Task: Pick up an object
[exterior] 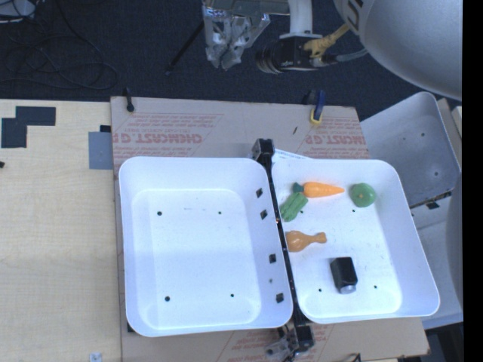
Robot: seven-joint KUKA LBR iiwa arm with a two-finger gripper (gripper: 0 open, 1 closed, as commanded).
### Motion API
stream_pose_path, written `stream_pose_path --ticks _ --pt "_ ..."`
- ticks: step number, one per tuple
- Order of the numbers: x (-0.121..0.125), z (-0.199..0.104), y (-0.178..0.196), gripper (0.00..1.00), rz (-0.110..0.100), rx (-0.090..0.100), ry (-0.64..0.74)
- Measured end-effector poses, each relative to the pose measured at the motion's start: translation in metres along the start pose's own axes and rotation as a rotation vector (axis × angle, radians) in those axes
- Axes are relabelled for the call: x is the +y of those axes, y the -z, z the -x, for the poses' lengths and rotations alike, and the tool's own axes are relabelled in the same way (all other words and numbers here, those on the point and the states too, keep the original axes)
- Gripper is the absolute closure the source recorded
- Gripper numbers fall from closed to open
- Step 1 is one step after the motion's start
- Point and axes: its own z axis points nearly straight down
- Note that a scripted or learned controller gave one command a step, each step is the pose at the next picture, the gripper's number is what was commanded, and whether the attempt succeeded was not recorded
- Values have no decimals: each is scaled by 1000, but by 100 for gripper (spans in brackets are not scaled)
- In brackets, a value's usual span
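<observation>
My gripper (226,47) hung above the bench, past both bins; finger state unclear, couldn't tell. Carrot (323,190), green ball (363,194), black block (344,274) lay in right bin (407,225).

Carrot (323,190), ball (363,194), gourd (304,240), perhaps a block (343,274), in right bin (419,277).

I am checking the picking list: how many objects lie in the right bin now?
5, all in the right bin: the carrot at the rear, the green pepper touching its left end, the green ball rear right, the orange gourd mid-left, the black box in front.
</observation>
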Motion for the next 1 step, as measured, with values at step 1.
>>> stream_pose_path --ticks 1 --pt "1 -26 0 100 0 -1 -4"
